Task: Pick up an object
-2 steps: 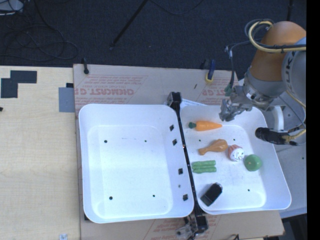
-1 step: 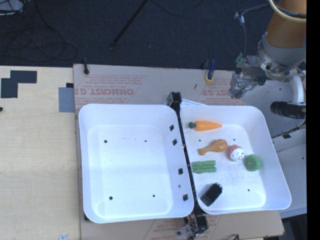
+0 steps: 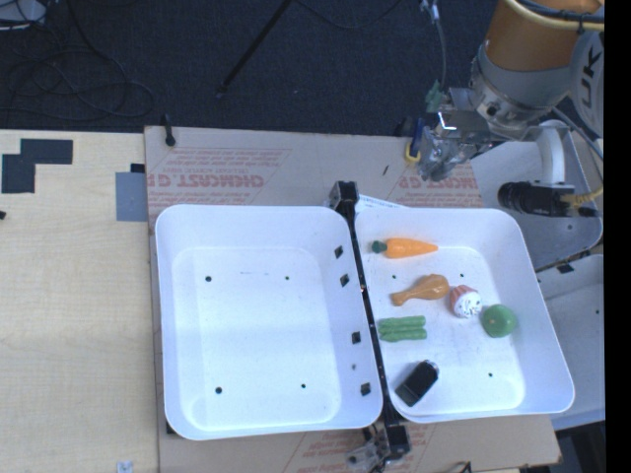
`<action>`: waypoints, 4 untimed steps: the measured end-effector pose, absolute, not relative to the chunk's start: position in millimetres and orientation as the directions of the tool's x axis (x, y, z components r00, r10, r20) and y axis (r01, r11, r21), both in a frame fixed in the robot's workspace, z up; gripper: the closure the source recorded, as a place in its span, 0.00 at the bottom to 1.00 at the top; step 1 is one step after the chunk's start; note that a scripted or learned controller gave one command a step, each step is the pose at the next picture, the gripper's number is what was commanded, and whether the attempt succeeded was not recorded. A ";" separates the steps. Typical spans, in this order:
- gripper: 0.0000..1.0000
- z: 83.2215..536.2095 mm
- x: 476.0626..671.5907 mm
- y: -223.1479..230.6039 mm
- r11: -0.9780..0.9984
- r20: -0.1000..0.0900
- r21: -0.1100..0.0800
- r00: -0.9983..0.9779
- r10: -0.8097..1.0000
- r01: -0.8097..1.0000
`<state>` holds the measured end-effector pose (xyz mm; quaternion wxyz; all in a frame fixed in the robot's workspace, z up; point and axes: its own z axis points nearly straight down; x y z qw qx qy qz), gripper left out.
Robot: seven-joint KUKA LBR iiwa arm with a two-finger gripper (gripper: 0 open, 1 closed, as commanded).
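The right bin (image 3: 532,264) holds several small items: an orange carrot (image 3: 409,248), a tan drumstick (image 3: 421,289), a green bean pod (image 3: 402,329), a red-and-white ball (image 3: 464,302), a green round fruit (image 3: 499,320) and a black block (image 3: 418,381). My gripper (image 3: 434,164) hangs above the bench behind the right bin's far edge, apart from all of them. Nothing shows between its fingers.
The left bin (image 3: 163,264) lies beside the right one, with a black divider strip (image 3: 357,294) between them. Both rest on a cardboard sheet (image 3: 246,170). A black cylindrical fixture (image 3: 532,198) stands to the right of the gripper. Cables run across the dark floor at the back.
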<state>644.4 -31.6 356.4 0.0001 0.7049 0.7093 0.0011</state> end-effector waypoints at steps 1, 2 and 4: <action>1.00 401.8 644.2 28.3 0.006 0.002 0.002 -0.006 1.000 1.000; 1.00 454.9 644.1 92.4 0.006 0.002 0.003 -0.006 1.000 1.000; 1.00 536.5 643.7 211.4 0.006 0.000 -0.004 -0.006 1.000 1.000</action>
